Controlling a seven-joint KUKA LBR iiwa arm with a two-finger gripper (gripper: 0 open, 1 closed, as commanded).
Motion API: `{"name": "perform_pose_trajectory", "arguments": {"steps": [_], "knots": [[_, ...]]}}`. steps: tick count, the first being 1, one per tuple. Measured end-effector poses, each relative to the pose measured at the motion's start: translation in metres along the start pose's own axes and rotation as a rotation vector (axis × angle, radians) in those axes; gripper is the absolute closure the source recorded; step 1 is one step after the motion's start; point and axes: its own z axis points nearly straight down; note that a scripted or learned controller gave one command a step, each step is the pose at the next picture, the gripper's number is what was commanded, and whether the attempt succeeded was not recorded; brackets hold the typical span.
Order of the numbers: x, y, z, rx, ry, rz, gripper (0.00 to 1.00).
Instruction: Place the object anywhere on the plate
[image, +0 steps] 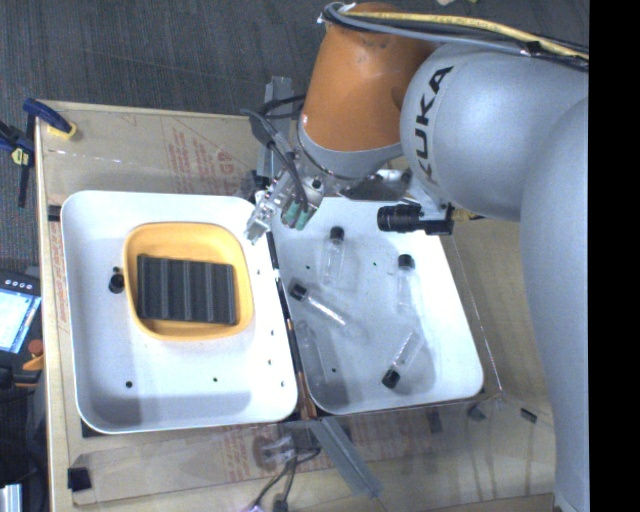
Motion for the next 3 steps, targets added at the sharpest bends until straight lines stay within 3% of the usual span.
{"name": "perform_pose_trajectory", "arguments": {"steps": [1, 2, 3], "knots": [[0.023, 0.01, 0.074, 0.002, 0.005, -0.306, 1.0], [-0.04, 0.02, 0.08, 0.0, 0.002, -0.37, 1.0], [0.007, -0.007, 0.058, 0.001, 0.003, -0.564, 1.0]]}}
